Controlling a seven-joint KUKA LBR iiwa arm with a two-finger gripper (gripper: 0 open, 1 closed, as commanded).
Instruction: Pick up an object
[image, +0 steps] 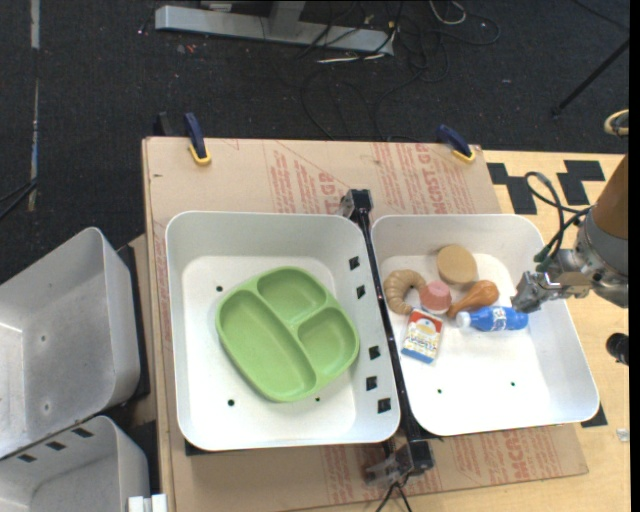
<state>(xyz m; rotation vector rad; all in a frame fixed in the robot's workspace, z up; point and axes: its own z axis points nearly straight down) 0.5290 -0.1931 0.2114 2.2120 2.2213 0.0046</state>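
Over the right bin (560, 395), near its right wall, the hand (527, 296) hangs just beside the blue bottle (493, 320); its finger state cannot be told. Left of the bottle lie a drumstick (474, 296), round bun (456, 265), croissant (402, 287) and small carton (423, 337). Left bin (190, 330): green divided plate (287, 333).

Smooth matt green plastic tray (288, 333) in a glossy white plastic bin (190, 300) on a cardboard-covered bench (290, 170).

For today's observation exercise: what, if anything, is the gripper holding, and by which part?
It cannot be told. The gripper sits at the blue bottle, right end, but no grasp is visible.
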